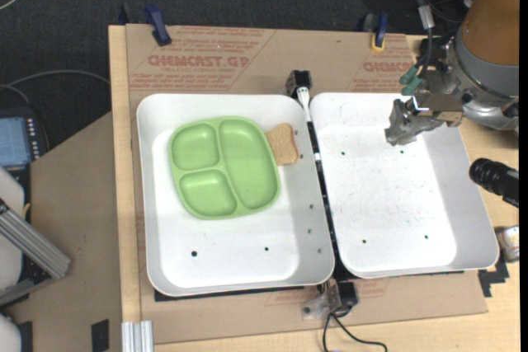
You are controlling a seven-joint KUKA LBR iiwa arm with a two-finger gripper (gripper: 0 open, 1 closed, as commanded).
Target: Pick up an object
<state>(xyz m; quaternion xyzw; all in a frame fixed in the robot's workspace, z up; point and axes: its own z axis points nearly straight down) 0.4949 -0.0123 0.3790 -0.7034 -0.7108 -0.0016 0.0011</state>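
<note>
A green divided plate (223, 167) with three compartments lies in the left bin (165, 243). A tan slice of bread or cracker (283, 144) rests against the plate's right rim, close to the bin's right wall. My gripper (402, 130) hangs over the upper right part of the right bin (412, 227), far from both objects. Nothing shows between its fingers, and the slant of the view hides how far apart they stand.
Both white bins sit on a brown cardboard sheet (206, 53) held by blue clamps (157, 25). A black fixture (298, 83) stands at the top of the seam between the bins. Cables run under the bench's front edge.
</note>
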